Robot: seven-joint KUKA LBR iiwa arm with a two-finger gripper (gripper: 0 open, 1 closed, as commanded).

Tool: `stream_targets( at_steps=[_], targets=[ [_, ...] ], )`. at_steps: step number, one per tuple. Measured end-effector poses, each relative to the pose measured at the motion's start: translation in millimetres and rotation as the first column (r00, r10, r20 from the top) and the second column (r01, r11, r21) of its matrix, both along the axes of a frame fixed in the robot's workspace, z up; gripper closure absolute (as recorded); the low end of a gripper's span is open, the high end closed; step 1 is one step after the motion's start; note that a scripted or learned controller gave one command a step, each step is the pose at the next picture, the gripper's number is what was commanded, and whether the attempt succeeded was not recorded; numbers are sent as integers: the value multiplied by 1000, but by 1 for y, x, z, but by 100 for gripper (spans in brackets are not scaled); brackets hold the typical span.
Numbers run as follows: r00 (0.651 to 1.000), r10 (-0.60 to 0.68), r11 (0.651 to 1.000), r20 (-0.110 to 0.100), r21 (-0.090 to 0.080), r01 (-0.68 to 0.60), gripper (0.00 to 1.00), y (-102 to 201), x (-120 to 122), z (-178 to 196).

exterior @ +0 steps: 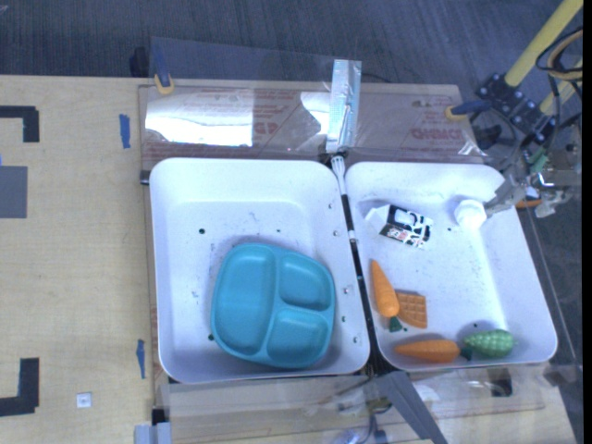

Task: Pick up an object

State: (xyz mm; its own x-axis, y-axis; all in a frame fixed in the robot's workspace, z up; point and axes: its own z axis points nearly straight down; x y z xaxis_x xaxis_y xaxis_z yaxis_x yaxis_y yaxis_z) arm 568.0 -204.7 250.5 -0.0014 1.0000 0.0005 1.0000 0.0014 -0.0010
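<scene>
Camera view: two white bins side by side; the right bin [518,276] holds the loose small things, the left bin [176,202] holds a blue divided tray [273,305].
Gripper: the gripper [536,188] sits at the far right edge of the right bin, above its rim; how far it is open cannot be told, and nothing is seen in its hold.
Likely targets: a carrot [383,288] near the bins' shared wall, a second carrot [427,349] at the near edge, a green knobbly piece [488,343] just right of it.
Handling: these look like light, stiff toy foods; smooth, so probably slippery. The carrots are best taken across the middle of their width.
Other things: a waffle-like tan square [413,308] touches the first carrot; a black-and-white packet [406,226] and a white cap-like object [469,213] lie toward the far side.
In the way: the second carrot and green piece touch, and both hug the near wall, leaving little finger room.
</scene>
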Motion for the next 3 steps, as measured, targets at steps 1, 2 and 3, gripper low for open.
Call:
stream_targets(
  at_steps=[1, 2, 3],
  targets=[
    [986, 166, 986, -4, 3, -166, 0, 79, 25, -155],
    [995, 96, 995, -5, -2, -96, 0, 97, 65, -162],
    [995, 98, 995, -7, -3, -98, 100, 97, 65, -151]
  ],
)
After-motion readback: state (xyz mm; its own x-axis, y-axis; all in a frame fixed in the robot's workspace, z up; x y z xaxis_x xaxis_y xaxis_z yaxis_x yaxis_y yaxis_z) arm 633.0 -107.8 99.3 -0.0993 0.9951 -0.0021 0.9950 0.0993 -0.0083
